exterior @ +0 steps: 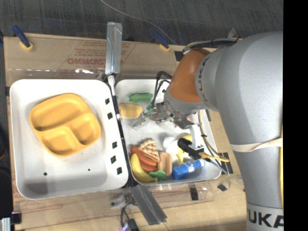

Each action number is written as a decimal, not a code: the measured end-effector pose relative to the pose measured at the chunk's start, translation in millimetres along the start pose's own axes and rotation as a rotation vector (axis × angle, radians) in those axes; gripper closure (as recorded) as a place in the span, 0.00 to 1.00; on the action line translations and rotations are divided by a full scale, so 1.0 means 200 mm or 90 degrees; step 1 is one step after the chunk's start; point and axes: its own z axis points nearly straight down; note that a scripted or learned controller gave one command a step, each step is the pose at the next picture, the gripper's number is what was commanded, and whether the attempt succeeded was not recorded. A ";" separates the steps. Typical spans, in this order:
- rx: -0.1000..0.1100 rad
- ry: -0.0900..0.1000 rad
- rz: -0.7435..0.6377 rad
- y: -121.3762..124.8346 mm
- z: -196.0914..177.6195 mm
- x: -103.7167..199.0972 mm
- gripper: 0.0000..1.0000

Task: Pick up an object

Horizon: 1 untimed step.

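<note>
Claw point(144, 117) low beside tan piece point(130, 110), lying crosswise

One camera looks down from above the worktop point(57, 52) at a slant, its top edge toward the far side, where dark floor runs across the upper frame. It sits fairly near: the two white bins span most of the width, the left bin point(24, 177) filling the left half and the right bin point(126, 88) at centre. The arm point(250, 95) enters from the right edge and bulks large there, so it stands closer to the lens than the bins and covers the right bin's right side. The worktop's near edge runs along the bottom of the frame.
</note>
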 end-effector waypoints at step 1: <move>0.004 0.001 0.084 -0.14 0.01 -0.05 0.00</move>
